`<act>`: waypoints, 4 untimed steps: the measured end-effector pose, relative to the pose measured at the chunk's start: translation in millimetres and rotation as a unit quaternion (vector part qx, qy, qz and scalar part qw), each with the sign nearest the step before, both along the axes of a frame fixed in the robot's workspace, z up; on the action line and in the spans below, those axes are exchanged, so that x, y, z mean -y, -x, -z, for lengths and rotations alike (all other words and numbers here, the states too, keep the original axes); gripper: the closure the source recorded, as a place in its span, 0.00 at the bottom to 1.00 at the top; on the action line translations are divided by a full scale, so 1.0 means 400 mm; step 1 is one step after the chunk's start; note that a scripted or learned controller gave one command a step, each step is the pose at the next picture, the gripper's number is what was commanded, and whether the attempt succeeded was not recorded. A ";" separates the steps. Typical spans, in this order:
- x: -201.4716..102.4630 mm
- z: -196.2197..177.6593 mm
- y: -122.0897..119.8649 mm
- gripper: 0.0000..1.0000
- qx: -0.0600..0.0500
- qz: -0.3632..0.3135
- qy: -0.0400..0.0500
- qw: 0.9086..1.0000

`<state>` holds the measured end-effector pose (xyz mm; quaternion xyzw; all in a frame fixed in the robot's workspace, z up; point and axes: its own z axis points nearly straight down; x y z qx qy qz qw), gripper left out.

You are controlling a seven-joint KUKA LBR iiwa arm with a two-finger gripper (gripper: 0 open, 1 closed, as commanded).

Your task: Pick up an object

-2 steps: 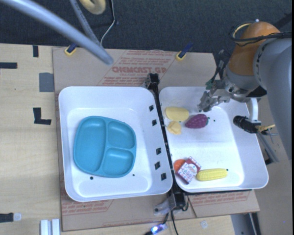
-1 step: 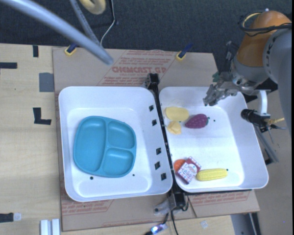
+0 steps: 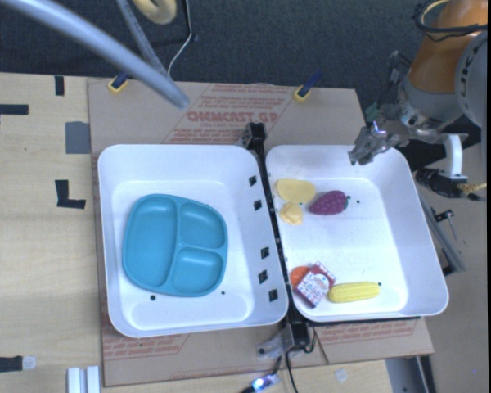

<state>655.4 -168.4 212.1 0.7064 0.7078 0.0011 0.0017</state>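
Camera view: pincer [image 3: 365,154] hovered at right bin's [image 3: 421,219] far rim, approach step; fingers' state unclear, nothing visibly held. Next: descend onto grapes [image 3: 329,202].

The bench [image 3: 33,244] is pale wood with a few black marks. A brown cardboard sheet [image 3: 229,113] with red lettering lies flat on it, reaching out leftward and toward the near edge from the gripper [image 3: 365,152]. On that sheet two shallow white bins sit side by side, touching along their inner edges: the right bin [image 3: 393,244] directly beneath and in front of the jaws, the left bin [image 3: 123,170] well away to their left.
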 end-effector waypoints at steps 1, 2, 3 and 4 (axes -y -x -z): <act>-0.106 -0.020 0.041 1.00 -0.003 -0.001 -0.001 1.000; -0.229 0.006 0.081 1.00 -0.004 -0.001 -0.001 1.000; -0.365 -0.021 0.135 1.00 -0.003 -0.002 -0.001 1.000; -0.501 -0.047 0.179 1.00 -0.003 -0.003 -0.001 1.000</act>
